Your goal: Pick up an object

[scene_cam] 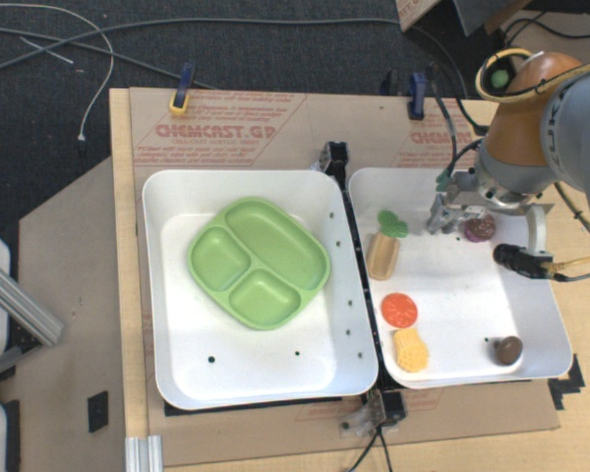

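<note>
Arm (531,116) reaches in from the upper right, wrist bent down over the right bin (531,362) — gripper (450,214) low near its top edge. Its grip can't be told. Purple piece (480,228) just beside it — green piece (392,226) near, left.

Right bin (531,293) holds a green piece (393,226), tan block (383,256), red disc (400,310), yellow lump (410,350). Brown ball (507,349) sits near the front right corner; a purple item (480,228) lies at the back.
</note>
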Controlling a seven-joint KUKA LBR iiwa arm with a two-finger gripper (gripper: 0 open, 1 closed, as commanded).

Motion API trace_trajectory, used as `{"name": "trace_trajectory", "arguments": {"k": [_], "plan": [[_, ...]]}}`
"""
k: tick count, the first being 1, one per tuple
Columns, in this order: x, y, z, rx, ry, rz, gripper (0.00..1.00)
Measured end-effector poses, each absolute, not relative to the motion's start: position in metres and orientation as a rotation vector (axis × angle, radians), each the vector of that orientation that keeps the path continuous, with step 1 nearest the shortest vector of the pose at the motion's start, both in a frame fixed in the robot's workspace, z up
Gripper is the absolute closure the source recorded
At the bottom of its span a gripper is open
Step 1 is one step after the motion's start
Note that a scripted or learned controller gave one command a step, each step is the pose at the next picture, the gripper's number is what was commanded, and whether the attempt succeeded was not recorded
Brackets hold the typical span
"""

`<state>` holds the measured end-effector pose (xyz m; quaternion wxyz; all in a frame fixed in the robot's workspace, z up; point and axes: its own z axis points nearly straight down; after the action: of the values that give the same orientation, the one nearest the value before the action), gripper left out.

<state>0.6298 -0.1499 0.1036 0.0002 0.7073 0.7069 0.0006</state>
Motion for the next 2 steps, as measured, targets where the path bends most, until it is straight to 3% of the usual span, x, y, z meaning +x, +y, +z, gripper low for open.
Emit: {"name": "trace_trajectory", "arguments": {"k": [2], "plan": [[0.640, -0.157, 0.219, 2.215, 2.217, 0.007, 1.00]]}}
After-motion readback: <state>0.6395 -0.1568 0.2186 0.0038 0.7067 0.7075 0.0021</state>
